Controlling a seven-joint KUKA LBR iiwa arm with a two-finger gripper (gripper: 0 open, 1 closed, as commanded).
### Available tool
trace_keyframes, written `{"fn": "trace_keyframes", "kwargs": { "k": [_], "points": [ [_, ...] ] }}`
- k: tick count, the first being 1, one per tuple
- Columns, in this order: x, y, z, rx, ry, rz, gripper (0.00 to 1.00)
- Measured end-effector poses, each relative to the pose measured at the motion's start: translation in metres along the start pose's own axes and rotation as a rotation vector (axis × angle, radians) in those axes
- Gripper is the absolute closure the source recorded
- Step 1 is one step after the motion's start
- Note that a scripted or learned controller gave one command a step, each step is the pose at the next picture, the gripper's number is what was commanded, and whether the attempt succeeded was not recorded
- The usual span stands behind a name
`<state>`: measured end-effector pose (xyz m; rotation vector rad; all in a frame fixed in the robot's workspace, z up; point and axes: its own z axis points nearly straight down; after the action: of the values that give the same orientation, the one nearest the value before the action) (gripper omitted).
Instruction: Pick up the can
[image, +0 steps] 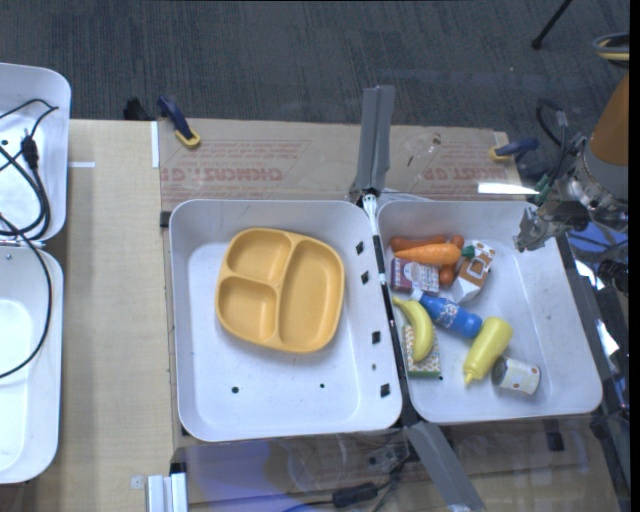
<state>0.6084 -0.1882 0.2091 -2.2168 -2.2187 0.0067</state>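
Observation:
The can (518, 376) is a small pale cylinder lying on its side near the front right corner of the right bin (560, 330), with its dark open end facing left. It touches the lower end of a yellow squeeze bottle (487, 349). My gripper (531, 236) hangs over the bin's upper right part, close to the right wall. It is well behind the can and apart from it.
Around the middle and left of the right bin lie a carrot (430, 251), a red packet (414, 274), a small carton (474, 268), a blue bottle (451, 315) and a banana (418, 330). The left bin (200, 380) holds a yellow divided plate (281, 290).

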Motion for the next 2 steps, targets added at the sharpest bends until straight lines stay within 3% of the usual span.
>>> {"fn": "trace_keyframes", "kwargs": {
  "k": [1,2],
  "points": [
    [0.03,0.039,0.083,-0.021,-0.005,0.096,0.0],
    [-0.017,0.063,0.095,-0.041,0.001,0.277,0.0]
  ]
}}
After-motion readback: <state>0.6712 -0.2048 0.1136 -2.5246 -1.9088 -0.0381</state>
